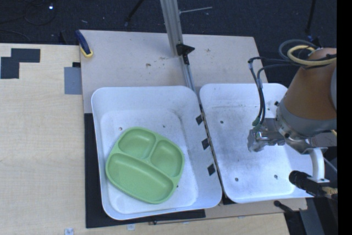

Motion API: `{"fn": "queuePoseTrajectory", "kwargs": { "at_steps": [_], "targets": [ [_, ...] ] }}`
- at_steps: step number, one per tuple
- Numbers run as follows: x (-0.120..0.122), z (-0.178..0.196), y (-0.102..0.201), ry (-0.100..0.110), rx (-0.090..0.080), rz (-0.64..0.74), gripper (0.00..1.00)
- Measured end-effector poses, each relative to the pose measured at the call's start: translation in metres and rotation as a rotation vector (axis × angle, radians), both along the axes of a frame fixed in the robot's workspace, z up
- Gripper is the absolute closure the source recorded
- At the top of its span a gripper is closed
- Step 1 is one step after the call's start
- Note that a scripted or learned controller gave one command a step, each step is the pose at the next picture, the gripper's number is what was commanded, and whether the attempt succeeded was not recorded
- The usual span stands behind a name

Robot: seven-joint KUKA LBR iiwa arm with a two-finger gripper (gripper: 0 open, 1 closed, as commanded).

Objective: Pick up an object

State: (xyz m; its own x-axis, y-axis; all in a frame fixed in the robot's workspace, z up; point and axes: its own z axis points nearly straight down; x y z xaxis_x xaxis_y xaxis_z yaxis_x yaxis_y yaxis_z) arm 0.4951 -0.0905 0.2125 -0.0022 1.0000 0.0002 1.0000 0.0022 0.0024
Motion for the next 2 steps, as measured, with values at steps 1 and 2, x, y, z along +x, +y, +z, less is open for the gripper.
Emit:
{"fn": "queuePoseTrajectory", "kwargs": {
  "at_steps": [1,2],
  "targets": [
    [0.001,0.052,-0.001,-0.001,-0.001,0.0,1.0],
    [0.017,0.038,0.041,0.006,0.001,0.002,1.0]
  ]
}}
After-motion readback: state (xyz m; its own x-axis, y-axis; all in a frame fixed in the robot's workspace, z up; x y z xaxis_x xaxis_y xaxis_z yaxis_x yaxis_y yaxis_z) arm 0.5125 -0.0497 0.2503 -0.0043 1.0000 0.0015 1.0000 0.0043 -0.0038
